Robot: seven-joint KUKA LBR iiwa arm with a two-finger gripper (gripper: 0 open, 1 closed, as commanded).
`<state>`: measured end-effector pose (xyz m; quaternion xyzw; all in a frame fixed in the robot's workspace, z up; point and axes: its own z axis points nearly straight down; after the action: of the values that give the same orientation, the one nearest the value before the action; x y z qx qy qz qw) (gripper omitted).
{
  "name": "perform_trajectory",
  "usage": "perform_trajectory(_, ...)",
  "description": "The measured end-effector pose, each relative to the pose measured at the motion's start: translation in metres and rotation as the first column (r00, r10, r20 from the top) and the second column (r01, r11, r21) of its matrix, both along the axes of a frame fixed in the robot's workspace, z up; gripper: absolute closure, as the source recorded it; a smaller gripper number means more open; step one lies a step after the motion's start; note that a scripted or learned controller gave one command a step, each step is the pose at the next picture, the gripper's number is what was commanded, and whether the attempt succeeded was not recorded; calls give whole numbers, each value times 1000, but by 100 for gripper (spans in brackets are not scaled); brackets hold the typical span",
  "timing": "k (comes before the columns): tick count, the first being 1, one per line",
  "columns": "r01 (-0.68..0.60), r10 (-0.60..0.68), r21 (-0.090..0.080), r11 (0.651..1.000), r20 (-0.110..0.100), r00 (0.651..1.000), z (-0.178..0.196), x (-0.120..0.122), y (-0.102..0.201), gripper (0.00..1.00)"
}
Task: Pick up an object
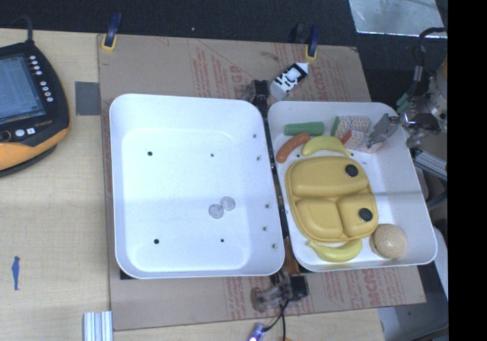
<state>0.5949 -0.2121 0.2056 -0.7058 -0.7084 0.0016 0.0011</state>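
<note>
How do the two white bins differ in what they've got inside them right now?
The left bin holds two small grey discs near its middle, while the right bin is crowded: a large yellow toy, a tan ball, an orange piece and a green piece. The gripper sits over the right bin, not the left. Both are shallow and white.

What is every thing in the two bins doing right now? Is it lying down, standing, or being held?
gripper: over the right bin's top right corner, nothing seen between its fingers
yellow toy: lying flat in the right bin
green stick: lying flat
orange stick: lying slanted
tan ball: resting in the corner
two coins: lying flat in the left bin, touching
</note>
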Motion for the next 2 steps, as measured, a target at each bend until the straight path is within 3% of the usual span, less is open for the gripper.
perform_trajectory(1,-1,1,1,1000,-2,1000,-49,27,33,0)
perform_trajectory(2,-1,1,0,1000,-2,1000,-81,-33,15,0)
